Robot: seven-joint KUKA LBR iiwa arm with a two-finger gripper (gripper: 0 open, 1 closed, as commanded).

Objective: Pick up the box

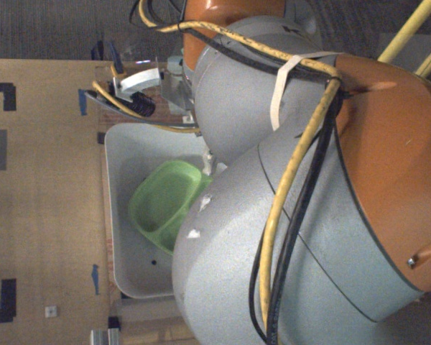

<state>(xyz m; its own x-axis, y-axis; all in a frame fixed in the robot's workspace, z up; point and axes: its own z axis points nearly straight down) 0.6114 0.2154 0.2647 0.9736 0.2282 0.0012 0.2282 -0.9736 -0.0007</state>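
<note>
**Arm crowds the view, claw at the bin's edge**

The grey arm with orange bands (309, 192) takes up most of the camera view, its yellow cable running along it. The claw (174, 88) shows as a grey metal piece at the top of the view, half hidden behind the arm's bulk. Whether it is apart or together cannot be told, and nothing can be seen held in it.

Just below the claw in the view lies the shallow white plastic bin (122, 192), its upper rim close under the claw. The arm covers the bin's right part. Further below the claw, on the bin's floor, rests a pale green plastic tub with rounded corners (165, 203), its hollow side turned up and its right edge cut off by the arm. It stands apart from the claw. Whether this tub is the box cannot be told, since the arm hides the rest of the bin.

To the claw's left and below spreads the light brown wooden worktop (43, 192), marked with black corner marks (1, 95) and short blue tape strips (95, 279).
</note>
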